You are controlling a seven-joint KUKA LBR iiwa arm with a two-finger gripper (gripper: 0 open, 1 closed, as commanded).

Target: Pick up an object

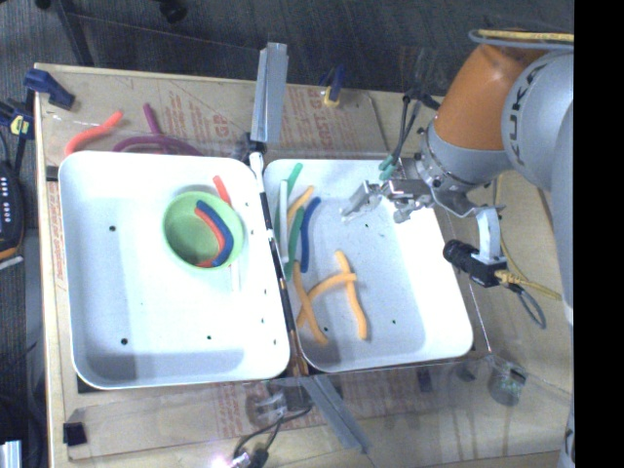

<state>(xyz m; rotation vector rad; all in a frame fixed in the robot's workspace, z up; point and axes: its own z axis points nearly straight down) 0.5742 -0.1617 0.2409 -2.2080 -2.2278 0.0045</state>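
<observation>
Fingers (359,203) are looking spread with nothing between them as I'm hovering the gripper (366,201) over the right bin (444,320), orange strip (349,291) still waiting.

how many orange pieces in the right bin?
3, possibly more hidden: one by the divider near the top, one along the left wall lower down, and a crossed one mid-bin in the right bin.

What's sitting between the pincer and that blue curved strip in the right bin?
In the camera view, only bare white bin floor lies between the pincer and the blue curved strip. The orange strips lie lower, off that line.
</observation>
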